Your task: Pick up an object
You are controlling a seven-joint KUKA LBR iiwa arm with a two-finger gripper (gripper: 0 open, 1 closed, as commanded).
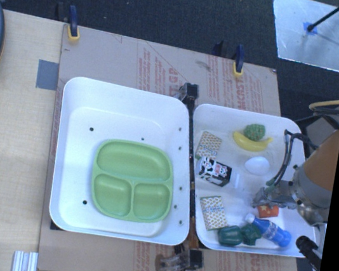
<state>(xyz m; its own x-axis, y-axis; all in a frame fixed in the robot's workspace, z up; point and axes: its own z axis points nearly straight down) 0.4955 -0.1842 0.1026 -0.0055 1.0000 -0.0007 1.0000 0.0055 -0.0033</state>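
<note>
Grasp not yet made: the arm's end effector [266,199] sits low in the right white bin [224,118], directly above a small orange-red block [267,211]; finger spread indiscernible; nothing lifted.

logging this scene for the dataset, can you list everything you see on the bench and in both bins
bins: 2, white, side by side on the bench
divided plate: 1, light green, in the left bin
banana: 1, yellow, far end of the right bin
broccoli: 1, green, resting on the banana
egg: 1, white, below the banana
small carton: 1, black and white, left part of the right bin
patterned packets: 2, pale, above and below the carton
bottle: 1, blue, near edge of the right bin
dark green item: 1, beside the bottle
red item: 1, under the gripper
clamps: 2, blue and yellow, far bench edge
gripper: 1, grey, over the right bin's right side
</note>
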